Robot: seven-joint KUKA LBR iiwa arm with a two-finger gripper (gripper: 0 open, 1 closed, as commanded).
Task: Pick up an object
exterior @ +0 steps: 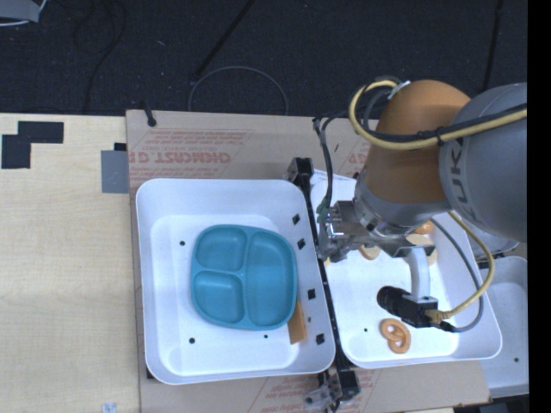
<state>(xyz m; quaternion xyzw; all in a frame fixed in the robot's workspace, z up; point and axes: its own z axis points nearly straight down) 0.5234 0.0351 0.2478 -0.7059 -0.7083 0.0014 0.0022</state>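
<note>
Camera view looks down on the arm (pixel 413 166), whose bulk covers much of the right bin (pixel 360 321) and masks the gripper (pixel 338 232), so I cannot tell how far open it is or whether it holds anything. A pretzel (pixel 396 335) lies by that bin's near wall, well apart from the gripper.

Two bins (pixel 148 274) (pixel 362 317), one blue plate (pixel 243 275), perhaps one pretzel (pixel 396 335)
</note>
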